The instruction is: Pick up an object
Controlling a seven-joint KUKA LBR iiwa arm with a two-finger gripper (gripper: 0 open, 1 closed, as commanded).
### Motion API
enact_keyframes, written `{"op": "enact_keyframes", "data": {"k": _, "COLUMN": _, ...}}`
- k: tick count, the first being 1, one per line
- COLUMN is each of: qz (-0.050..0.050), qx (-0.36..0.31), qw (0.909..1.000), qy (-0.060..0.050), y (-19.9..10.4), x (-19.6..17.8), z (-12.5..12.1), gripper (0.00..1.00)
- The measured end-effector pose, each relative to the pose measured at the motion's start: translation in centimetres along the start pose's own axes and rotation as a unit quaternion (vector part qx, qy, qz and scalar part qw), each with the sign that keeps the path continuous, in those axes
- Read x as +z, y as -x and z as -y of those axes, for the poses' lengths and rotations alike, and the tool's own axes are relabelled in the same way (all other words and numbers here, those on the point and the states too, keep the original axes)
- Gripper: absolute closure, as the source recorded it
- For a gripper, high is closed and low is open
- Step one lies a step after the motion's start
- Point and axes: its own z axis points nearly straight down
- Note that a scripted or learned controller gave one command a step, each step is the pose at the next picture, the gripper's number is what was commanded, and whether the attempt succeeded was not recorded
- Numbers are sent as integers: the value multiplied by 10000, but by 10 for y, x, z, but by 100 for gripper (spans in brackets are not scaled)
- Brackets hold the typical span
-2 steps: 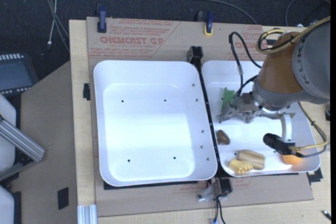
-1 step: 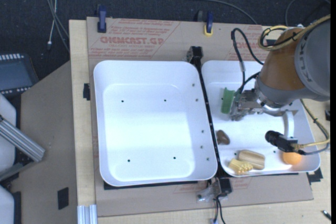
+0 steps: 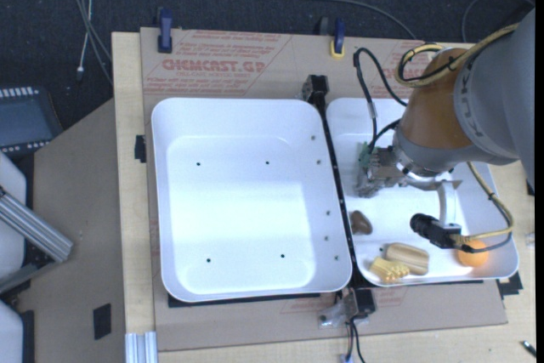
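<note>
Right shallow white plastic bin (image 3: 387, 110), near edge: 1 knobbly yellow corn-like piece (image 3: 389, 270) against the front wall. A tan wooden cylinder (image 3: 406, 254) lies on its side just behind it, touching or nearly so. 1 small orange ball (image 3: 472, 253) sits in the near right corner, apart from the cylinder. Further in, by the bin's left wall, is 1 small brown rounded lump (image 3: 361, 222), on its own. That makes 4 loose objects in this bin, all resting on the bin floor; these are the candidates for the pick.

End effector (image 3: 372, 176): over the right bin's middle, just beyond the brown lump and near the left wall. Open or closed: cannot tell from this angle. The grey arm with the orange band (image 3: 438, 110) comes in from the right above it.

Left shallow white plastic bin (image 3: 238, 208): larger, touching the right bin along their shared edge. There are 4 small dark dots in its floor.

Both bins sit on a pale board surface (image 3: 127, 183). 1 black clip (image 3: 357, 302) is at the near end of the seam between the bins and 1 black clip (image 3: 316, 87) at the far end. At the far edge lies a brown cardboard sheet with red print (image 3: 212, 59), held by 2 blue clamps (image 3: 164, 28).
</note>
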Motion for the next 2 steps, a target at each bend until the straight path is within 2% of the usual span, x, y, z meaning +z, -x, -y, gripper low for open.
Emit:
{"op": "enact_keyframes", "data": {"k": 1, "qz": 3, "qx": 11, "qw": 10000, "qy": 0, "y": -1, "x": 0, "z": 24, "gripper": 100}}
{"op": "enact_keyframes", "data": {"k": 2, "qz": 7, "qx": 17, "qw": 10000, "qy": 25, "y": 8, "x": -57, "z": 73, "gripper": 100}}
